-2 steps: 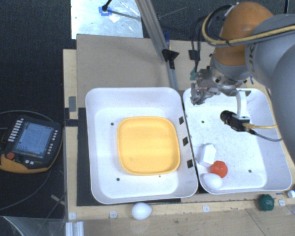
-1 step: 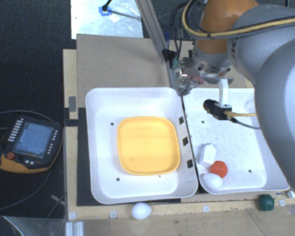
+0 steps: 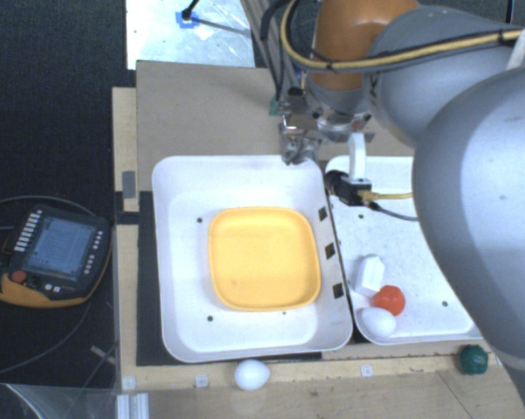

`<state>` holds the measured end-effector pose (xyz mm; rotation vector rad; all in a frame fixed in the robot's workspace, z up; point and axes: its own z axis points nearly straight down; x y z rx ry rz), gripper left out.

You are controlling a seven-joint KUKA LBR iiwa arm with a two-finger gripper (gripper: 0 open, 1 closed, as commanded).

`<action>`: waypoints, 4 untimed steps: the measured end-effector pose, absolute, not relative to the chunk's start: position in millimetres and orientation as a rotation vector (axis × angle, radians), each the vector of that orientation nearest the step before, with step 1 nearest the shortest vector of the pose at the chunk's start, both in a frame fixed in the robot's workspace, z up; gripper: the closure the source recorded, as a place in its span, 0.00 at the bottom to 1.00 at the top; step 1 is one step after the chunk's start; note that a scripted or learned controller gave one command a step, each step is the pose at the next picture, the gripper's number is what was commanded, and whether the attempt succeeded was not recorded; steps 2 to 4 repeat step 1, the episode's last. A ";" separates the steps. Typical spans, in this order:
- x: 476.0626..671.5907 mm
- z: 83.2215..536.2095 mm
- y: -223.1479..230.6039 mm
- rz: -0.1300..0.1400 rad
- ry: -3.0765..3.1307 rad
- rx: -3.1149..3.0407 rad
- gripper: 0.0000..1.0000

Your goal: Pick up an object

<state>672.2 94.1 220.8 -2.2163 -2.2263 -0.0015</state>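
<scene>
A grey arm (image 3: 472, 147) with an orange band reaches over a brown bench (image 3: 210, 112) bearing two white bins. Its gripper (image 3: 299, 151) hangs at the far rim of the left bin (image 3: 179, 234); whether the claw is wide or narrow cannot be told. A yellow plate (image 3: 264, 257) fills the middle of that bin. In the right bin (image 3: 419, 317), beside the divider, lie a white block (image 3: 369, 273), an orange ball (image 3: 389, 300) and a white egg (image 3: 378, 322). Another white egg (image 3: 252, 374) rests on the bench just in front of the left bin. A green ball (image 3: 473, 359) sits beyond the right bin's near edge. Left of the bench, a control pendant (image 3: 52, 256) lies on dark carpet (image 3: 44, 85).
</scene>
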 end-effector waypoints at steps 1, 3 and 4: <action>681.2 227.4 98.6 -0.002 -2.223 -2.221 1.00; 681.2 227.4 98.6 -0.002 -2.223 -2.221 1.00; 681.2 227.4 98.6 -0.002 -2.223 -2.221 1.00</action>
